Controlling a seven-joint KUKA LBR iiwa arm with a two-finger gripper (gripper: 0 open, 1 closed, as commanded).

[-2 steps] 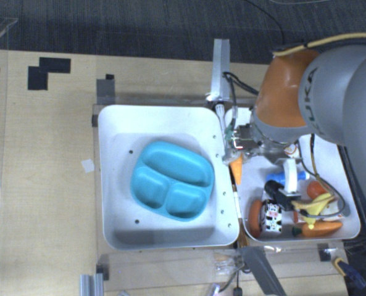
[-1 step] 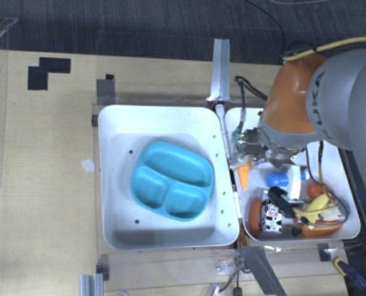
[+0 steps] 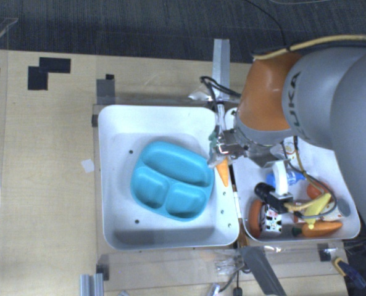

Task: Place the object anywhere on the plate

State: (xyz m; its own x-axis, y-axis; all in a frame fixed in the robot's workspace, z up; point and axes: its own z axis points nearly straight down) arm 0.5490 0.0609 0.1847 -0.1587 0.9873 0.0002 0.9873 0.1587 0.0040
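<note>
Carrot [image 3: 223,172], orange and pointed downward, was seen gripped between the closed fingers of the gripper [image 3: 220,155], above the wall between the two bins. The blue divided plate [image 3: 172,180] was lying in the left bin [image 3: 115,165], just left of the carrot.

I see even, bright overhead light; the left bin [image 3: 112,165] shows a soft shadow along its near edge. The picture is slightly soft, and the arm [image 3: 331,97] looks blurred.
</note>
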